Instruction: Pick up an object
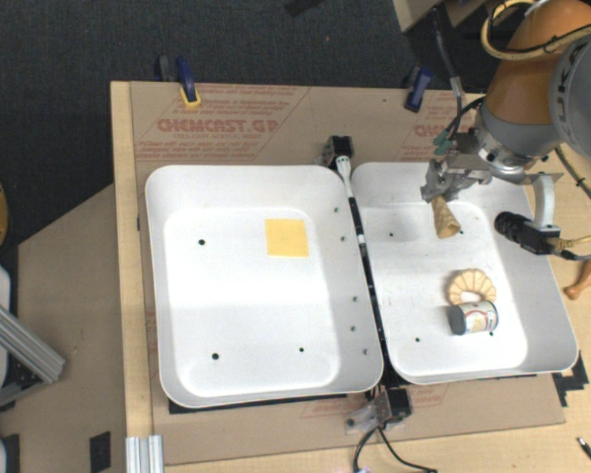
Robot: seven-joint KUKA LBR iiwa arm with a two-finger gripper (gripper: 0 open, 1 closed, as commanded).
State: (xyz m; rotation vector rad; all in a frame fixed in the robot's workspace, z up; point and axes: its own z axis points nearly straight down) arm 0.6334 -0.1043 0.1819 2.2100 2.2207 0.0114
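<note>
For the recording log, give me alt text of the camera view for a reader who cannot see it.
A grey and orange arm reaches in from the right, its gripper over the far part of the right bin with a tan cone-shaped object hanging at its fingertips. Nearer in that bin lie a ridged tan piece and a small can; the left bin holds a yellow square.

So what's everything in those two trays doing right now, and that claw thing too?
Gripper: over the right bin's far end, a tan cone-shaped piece between its fingers.
Tan cone-shaped piece: upright, tilted slightly, wide end down near the bin floor.
Yellow square: lying flat in the left bin.
Shell-shaped piece: resting in the right bin.
Small can: on its side, touching the shell-shaped piece.
</note>
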